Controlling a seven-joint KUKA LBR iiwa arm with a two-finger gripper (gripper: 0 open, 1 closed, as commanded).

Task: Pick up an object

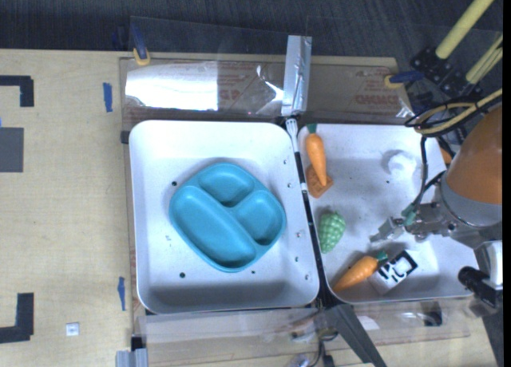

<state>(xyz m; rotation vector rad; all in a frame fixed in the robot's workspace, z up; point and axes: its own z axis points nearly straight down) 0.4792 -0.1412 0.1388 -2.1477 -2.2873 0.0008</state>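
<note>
Hand (393,230) low over right bin (359,138)

The arm reached in from the right — its orange band (481,167) sat at the right edge, with the grey wrist (471,215) just below it. The gripper (391,230) pointed left, low over the right side of the scene — its metal fingers (382,234) looked slightly parted.

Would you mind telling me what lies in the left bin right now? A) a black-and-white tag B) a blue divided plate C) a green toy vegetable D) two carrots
B: the blue divided plate sits alone in the left bin, while the carrots and green toy lie in the right bin.
</note>
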